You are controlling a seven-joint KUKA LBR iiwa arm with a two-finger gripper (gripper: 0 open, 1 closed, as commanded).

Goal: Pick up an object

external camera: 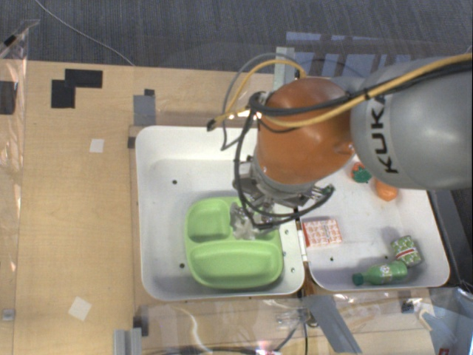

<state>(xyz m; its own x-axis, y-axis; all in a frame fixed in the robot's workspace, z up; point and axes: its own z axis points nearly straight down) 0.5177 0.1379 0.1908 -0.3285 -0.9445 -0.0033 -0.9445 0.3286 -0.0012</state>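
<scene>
Over the left white bin (159, 220), seen from the one camera above, we find the grey arm (414, 124) reaching in from the right, its orange band (303, 132) bulging above the wrist and yellow and black cables (251, 76) looping around it. Our end effector (242, 224) hangs low over a green plastic divided tray (225, 250), at the ridge between the tray's smaller upper compartment and its larger lower one. We cannot tell how the end effector stands, since the wrist and its cabling cover most of it and the metal parts beneath blur together; we also cannot tell whether it touches the tray.

The green tray lies flat in the lower middle part of the left bin, close to the bin's right wall.

Across the divider, in the right white bin (436, 272), we see a flat white card with a red pattern (322, 232) lying near the left wall, just beside the arm's wrist. A green plastic bottle (380, 274) lies on its side near the bottom edge, and a small green and white can-like object (406, 249) sits just above and to the right of it. An orange rounded object (385, 191) and a small green piece (361, 174) lie higher up, partly hidden under the grey arm.

Both bins rest on a pale wooden surface (74, 220), which carries black angular markers (74, 86) near its upper left corner.
</scene>
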